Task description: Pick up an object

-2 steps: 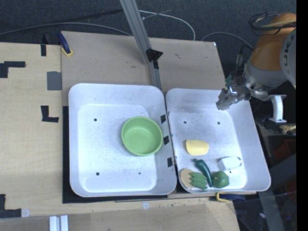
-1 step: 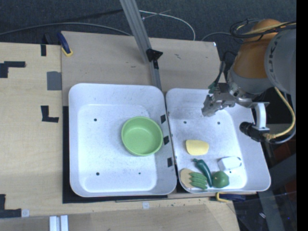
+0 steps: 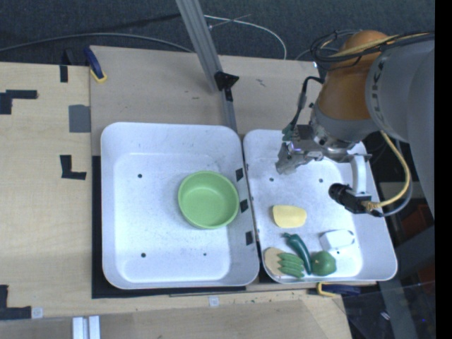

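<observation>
From where I stand, the grey arm with its orange band reaches in from the right and hangs its two-finger gripper [image 3: 288, 162] over the upper left part of the right-hand shallow white bin [image 3: 367, 270], close to the wall that divides it from the left-hand shallow white bin [image 3: 113, 189]. Whether the tool is wide or narrow I cannot tell from this angle, and I see nothing caught in it. The nearest thing worth taking is the pale yellow rounded block [image 3: 289, 216], which lies on the bin floor below the gripper in the view, toward the near edge of the bench, and apart from it; its long axis runs roughly across the bin, left to right. Farther the same way, against the bin's near wall, sit a cluster: a dark green curved toy vegetable [image 3: 298, 248], a green toy fork-like piece on a tan base [image 3: 284, 264], a small green ball [image 3: 323, 263] and a small white rounded piece [image 3: 337, 239], all close together and likely awkward to single out. The light green plastic bowl [image 3: 207, 199] sits alone in the left bin, across the divider from the tool. I judge the yellow block the simplest target: the coming move would be a short travel toward the near edge and then down, closing across its shorter width.
</observation>
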{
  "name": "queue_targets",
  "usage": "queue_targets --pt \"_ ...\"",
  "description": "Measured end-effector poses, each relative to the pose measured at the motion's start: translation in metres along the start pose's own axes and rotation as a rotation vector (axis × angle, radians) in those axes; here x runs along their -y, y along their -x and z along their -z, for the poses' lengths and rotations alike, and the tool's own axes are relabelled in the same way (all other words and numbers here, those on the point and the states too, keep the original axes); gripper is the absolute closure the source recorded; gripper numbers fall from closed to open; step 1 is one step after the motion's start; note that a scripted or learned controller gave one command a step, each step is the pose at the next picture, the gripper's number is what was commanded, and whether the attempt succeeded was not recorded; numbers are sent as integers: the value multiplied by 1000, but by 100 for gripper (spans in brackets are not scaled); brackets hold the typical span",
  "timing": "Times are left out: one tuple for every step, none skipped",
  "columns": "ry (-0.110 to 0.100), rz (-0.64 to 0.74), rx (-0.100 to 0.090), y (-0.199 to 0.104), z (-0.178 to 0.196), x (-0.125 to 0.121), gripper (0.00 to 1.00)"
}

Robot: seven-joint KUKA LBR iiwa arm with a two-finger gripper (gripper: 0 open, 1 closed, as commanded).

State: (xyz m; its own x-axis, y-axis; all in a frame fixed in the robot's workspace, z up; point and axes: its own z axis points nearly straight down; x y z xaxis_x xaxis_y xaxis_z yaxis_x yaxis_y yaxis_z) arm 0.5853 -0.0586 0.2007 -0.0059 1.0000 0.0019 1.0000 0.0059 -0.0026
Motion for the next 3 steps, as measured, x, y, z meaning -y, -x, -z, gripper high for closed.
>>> queue_targets --pt "-1 0 0 -46 1 11 100" --pt "-2 1 0 -100 0 38 100" --pt "1 2 0 -147 17 53 100"
